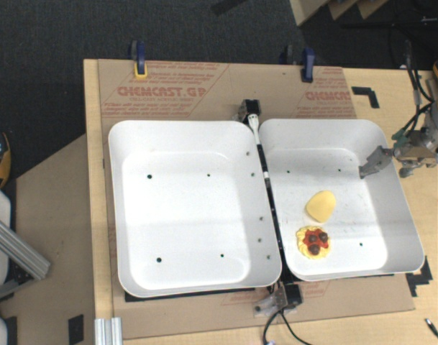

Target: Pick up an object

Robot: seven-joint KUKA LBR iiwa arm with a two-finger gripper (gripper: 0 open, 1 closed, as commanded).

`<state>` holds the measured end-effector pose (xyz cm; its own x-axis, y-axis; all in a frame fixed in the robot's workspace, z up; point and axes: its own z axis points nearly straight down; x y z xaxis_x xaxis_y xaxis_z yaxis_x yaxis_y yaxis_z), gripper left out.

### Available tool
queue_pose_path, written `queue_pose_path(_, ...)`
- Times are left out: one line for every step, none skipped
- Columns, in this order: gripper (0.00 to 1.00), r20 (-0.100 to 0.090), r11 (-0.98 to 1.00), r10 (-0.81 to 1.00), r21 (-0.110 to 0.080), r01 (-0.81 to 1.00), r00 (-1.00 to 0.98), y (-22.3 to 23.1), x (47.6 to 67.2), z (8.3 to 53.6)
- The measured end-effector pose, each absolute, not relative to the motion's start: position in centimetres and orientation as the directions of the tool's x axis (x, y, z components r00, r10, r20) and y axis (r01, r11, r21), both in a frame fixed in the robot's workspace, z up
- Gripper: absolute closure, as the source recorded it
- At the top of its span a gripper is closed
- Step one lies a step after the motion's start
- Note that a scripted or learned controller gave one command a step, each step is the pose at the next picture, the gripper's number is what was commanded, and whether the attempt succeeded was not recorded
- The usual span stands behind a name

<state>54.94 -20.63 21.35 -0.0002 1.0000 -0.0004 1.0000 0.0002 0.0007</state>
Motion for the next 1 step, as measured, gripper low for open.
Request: queue_pose_path(0.0,0.007,0.006,1.0,-0.011,1.0,-0.006,-13.06,54.1,8.99)
